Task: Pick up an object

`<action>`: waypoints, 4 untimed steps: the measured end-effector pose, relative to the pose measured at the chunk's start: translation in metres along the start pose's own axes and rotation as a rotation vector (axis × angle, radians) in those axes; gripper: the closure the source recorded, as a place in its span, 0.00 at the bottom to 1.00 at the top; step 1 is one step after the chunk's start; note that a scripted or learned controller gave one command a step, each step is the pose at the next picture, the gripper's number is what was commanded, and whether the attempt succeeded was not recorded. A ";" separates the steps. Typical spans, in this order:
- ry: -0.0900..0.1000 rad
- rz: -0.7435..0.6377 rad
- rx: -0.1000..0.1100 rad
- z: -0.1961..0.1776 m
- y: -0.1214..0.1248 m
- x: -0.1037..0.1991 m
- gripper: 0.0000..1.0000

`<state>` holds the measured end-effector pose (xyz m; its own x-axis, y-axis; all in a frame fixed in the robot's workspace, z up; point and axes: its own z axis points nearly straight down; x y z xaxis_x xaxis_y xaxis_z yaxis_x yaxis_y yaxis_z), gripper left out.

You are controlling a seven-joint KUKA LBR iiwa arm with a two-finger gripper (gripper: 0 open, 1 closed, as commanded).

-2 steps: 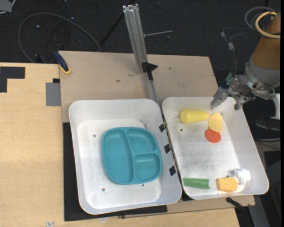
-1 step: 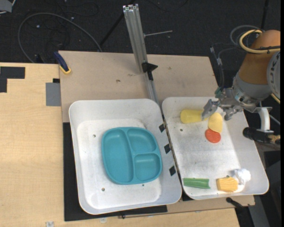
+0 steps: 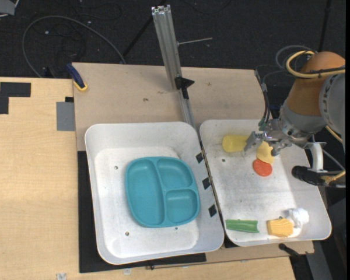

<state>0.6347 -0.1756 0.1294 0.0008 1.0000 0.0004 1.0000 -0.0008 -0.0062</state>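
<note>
My gripper (image 3: 265, 144) hangs over the upper part of the right bin (image 3: 245, 185), its two fingers spread apart, so it is open. A small yellow object (image 3: 265, 152) lies right under the fingertips, in the gap between them, with space on both sides. Just below that sits a red round object (image 3: 262, 168). A larger yellow block (image 3: 234, 143) rests to the left of the gripper. Along the bin's near edge lie a green piece (image 3: 242, 226), an orange-yellow piece (image 3: 280, 228) and a white object (image 3: 298, 216).
The left bin (image 3: 105, 156) holds a teal divided plate (image 3: 162, 191). A metal post (image 3: 171, 51) rises behind the bins, between them. The arm's grey body with its orange band (image 3: 315, 92) stands over the right bin's far right corner.
</note>
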 end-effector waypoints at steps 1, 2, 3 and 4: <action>-0.001 0.001 -0.008 0.028 0.001 0.000 0.00; -0.001 0.002 -0.004 0.021 0.000 -0.001 1.00; -0.002 0.004 -0.009 -0.039 -0.008 -0.003 1.00; -0.002 0.000 -0.009 -0.082 -0.008 -0.004 1.00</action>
<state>0.6271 -0.1791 0.2113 0.0004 1.0000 -0.0011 1.0000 -0.0004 0.0030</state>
